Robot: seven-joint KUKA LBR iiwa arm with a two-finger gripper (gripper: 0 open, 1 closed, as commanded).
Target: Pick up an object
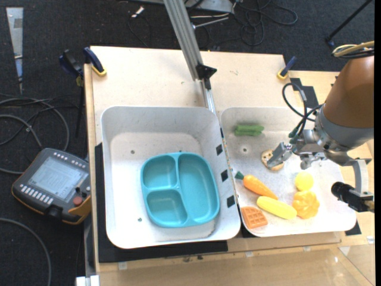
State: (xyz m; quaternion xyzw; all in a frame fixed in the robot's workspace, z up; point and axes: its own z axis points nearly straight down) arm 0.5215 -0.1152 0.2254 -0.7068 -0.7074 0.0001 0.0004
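**Arm over the right bin, toy food spread below it**

From my remote seat I start at the far left, where a grey teach pendant [50, 183] lies on the dark floor among cables. Next comes the left bin [119, 130], holding a teal divided tray [178, 189] with three compartments, lying flat near the bin's middle. A slanted metal rail [184, 34] runs down from the top of the view to the seam between the two bins.

In the right bin [238, 121] I see a green pickle-like piece [248, 129] near the back wall. Toward the front lie an orange carrot [257, 185], a waffle-like orange square [255, 218] at the front rim, and a yellow corn cob [275, 207] just beside it. A tan, cookie-like piece [274, 158] sits mid-bin, right at the tip of the gripper [284, 154]. I can't tell whether the pincer is open or closed, nor whether it touches that piece. Farther right rest a small yellow lemon [304, 181] and, just in front of it, a yellow-orange pepper [306, 204]. The arm [351, 112] enters from the right, its orange band above the wrist.
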